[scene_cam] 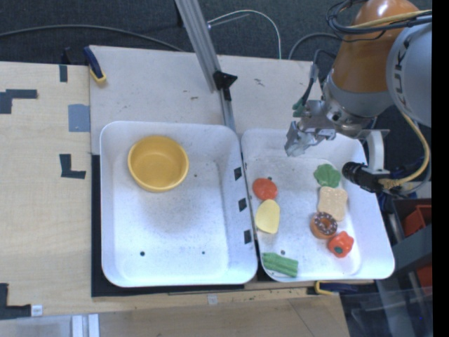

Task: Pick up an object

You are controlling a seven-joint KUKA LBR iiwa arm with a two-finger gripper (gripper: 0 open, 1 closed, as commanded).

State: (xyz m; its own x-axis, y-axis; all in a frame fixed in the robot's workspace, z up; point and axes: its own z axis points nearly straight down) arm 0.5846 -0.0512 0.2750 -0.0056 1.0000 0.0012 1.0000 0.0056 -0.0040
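My gripper (pixel 300 142) hangs over the far edge of the right bin (pixel 372 262), with nothing between its fingers; whether they stand wide or narrow I cannot tell from this slant. My grey arm with its orange band (pixel 372 20) reaches in from the right behind it.

The things I could pick lie nearer than my gripper, all in the right bin. A red tomato (pixel 264 188) sits toward the bin's left wall, and just nearer it — almost touching — lies a pale yellow piece (pixel 267 216), smooth and rounded like a lemon or pear. A ridged green vegetable (pixel 280 264) lies flat at the near edge. On the right side a green leafy piece (pixel 327 175) sits farthest, then a tan slice of bread (pixel 332 203), then a brown doughnut with sprinkles (pixel 323 225) touching the bread's near edge, and a red pepper-like piece with a green top (pixel 340 243) just beside it.

The left bin (pixel 175 251) holds a yellow bowl (pixel 158 162), upright, toward its far left.
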